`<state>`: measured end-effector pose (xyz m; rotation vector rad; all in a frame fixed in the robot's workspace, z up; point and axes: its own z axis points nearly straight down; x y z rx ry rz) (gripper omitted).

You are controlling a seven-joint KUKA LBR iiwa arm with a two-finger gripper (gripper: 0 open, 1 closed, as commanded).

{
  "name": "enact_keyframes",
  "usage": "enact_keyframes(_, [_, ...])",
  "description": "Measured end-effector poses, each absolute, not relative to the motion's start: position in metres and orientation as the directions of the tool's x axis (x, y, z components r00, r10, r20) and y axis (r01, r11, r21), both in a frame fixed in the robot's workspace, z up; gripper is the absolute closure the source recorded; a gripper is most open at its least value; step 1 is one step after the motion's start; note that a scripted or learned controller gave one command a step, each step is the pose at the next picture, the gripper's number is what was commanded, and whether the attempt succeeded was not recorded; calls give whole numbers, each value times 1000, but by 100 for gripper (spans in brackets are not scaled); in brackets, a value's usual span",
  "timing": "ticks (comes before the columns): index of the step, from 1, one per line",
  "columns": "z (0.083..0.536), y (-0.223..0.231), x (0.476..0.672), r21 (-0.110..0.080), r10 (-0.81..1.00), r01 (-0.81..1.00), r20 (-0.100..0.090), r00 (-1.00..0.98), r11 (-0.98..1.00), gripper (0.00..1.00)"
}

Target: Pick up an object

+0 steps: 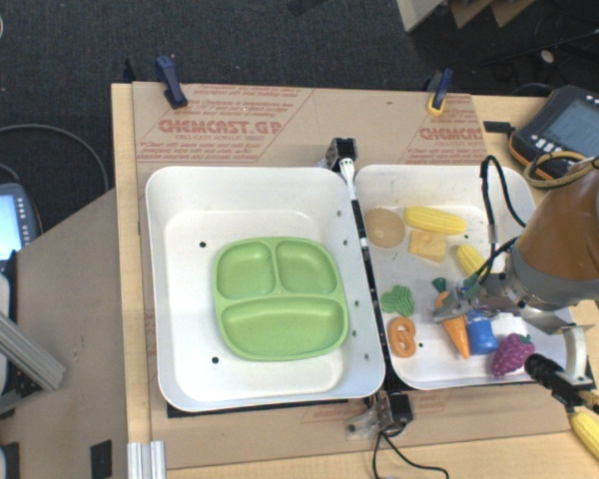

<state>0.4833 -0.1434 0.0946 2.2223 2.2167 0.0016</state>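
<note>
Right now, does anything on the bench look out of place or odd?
One thing: a yellow toy corn cob lies outside the right white bin, on the bench at its near right corner, while the other toy foods, such as the purple grape bunch, sit inside it.

Dark carpet floor (230, 28), brown bench board (280, 118) with blue clamps (170, 80), loose cables (50, 158)

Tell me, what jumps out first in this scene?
The bright green divided plate sits alone in the left bin. In the right bin, colourful toy food clusters: yellow corn, purple grapes, an orange carrot. The arm's gripper is down among them.
</note>
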Motion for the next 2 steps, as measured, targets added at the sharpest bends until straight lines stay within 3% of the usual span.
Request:
enact_keyframes(1, [84,-91,536,4,1000,1000,1,-7,7,100])
enact_keyframes(2, [207,-32,546,14,1000,1000,2,-9,9,100])
